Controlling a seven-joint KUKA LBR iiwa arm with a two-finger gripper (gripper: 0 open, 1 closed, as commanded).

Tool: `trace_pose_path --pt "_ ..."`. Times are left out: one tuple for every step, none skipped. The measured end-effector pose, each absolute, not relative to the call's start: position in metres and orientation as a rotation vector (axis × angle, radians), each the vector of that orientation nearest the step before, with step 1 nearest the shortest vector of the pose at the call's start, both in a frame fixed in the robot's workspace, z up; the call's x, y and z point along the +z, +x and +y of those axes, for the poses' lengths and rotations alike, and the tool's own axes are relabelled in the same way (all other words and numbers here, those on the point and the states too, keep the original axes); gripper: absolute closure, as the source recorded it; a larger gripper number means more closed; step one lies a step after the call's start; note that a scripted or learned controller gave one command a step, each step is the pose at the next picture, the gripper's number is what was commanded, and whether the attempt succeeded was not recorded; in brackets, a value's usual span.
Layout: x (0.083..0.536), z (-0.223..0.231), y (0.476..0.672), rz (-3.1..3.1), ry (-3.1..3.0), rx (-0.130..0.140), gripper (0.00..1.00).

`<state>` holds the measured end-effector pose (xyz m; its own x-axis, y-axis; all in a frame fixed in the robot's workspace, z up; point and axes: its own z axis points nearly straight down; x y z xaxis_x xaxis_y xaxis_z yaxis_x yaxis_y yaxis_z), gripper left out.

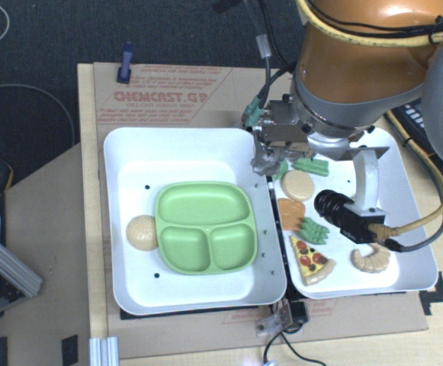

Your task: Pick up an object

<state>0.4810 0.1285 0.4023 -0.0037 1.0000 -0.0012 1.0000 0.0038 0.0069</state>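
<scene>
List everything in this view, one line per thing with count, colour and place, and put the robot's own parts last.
white bins: 2, white, side by side on the bench
divided plate: 1, light green, middle of the left bin
round bun: 1, tan, left bin, against the plate's left edge
pizza slice toy: 1, yellow with red spots, right bin, near front
broccoli-like toy: 1, green, right bin, above the pizza slice
round biscuit-like toy: 1, cream, right bin, upper left
orange toy: 1, orange, below the cream one
green bean-like toy: 1, green, right bin, under the arm
croissant-like toy: 1, beige, right bin, front right
cardboard sheet: 1, brown, behind the bins
arm: 1, grey and orange, over the right bin
pincer: 1, metal, at the bins' shared edge
</scene>
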Motion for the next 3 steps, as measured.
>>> trace_pose_path --pt "0.412 0.129 0.482 2.222 2.211 0.009 1.00" --pt "0.309 0.113 0.480 2.221 2.230 -0.017 1.00" --pt "0.449 0.090 0.481 2.213 2.216 0.024 1.00"
